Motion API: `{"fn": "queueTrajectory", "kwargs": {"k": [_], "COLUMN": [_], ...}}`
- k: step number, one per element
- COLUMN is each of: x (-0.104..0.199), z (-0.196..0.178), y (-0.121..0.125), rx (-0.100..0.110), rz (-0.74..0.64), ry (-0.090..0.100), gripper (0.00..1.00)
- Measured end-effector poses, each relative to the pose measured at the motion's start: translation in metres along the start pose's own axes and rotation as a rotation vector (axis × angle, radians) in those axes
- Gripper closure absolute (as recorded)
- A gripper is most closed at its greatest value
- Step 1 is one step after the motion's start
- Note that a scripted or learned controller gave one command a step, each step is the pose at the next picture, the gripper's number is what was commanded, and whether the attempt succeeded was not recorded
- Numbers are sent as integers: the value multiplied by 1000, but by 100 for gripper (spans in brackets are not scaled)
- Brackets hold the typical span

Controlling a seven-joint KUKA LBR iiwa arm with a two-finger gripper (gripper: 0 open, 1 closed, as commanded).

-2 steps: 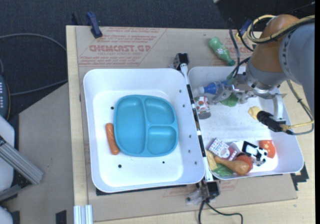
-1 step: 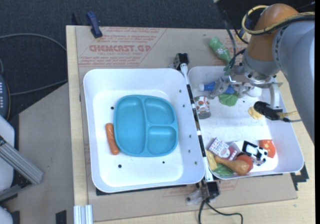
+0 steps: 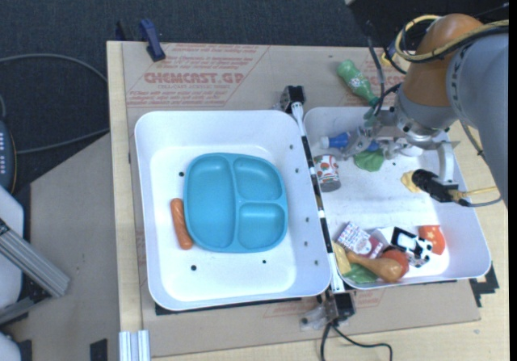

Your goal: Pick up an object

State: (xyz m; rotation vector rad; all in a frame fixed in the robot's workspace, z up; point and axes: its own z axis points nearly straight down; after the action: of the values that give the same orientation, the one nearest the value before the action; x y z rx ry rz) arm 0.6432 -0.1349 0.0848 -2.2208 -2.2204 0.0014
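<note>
My gripper [image 3: 378, 144] hangs low over the far part of the right bin [image 3: 468, 214], at the end of the grey arm with the orange band. Right under it, touching or nearly touching, lies a small green object [image 3: 369, 161]. A blue item [image 3: 338, 142] sits just left of the gripper. A small can with a red label [image 3: 327, 173] stands by the bin's left wall. A yellow banana-like piece [image 3: 421, 182] lies to the right. I see nothing lifted.
Several toys are piled in the right bin's near corner: a snack packet [image 3: 359, 239], a black-and-white piece [image 3: 412, 245], a red piece [image 3: 433, 236]. The left bin [image 3: 153, 190] holds a blue divided plate [image 3: 236, 202] and an orange sausage [image 3: 180, 223]. A green bottle [image 3: 355, 80] lies beyond the bins.
</note>
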Motion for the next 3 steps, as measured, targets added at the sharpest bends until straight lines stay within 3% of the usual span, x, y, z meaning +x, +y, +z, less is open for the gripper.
{"fn": "queueTrajectory", "kwargs": {"k": [1, 2, 3], "x": [0, -39, -5], "z": [-10, -3, -53], "y": [1, 1, -11], "rx": [-1, -3, -3], "rz": [0, 0, -2], "ry": [0, -2, 0], "gripper": [100, 100, 100]}}
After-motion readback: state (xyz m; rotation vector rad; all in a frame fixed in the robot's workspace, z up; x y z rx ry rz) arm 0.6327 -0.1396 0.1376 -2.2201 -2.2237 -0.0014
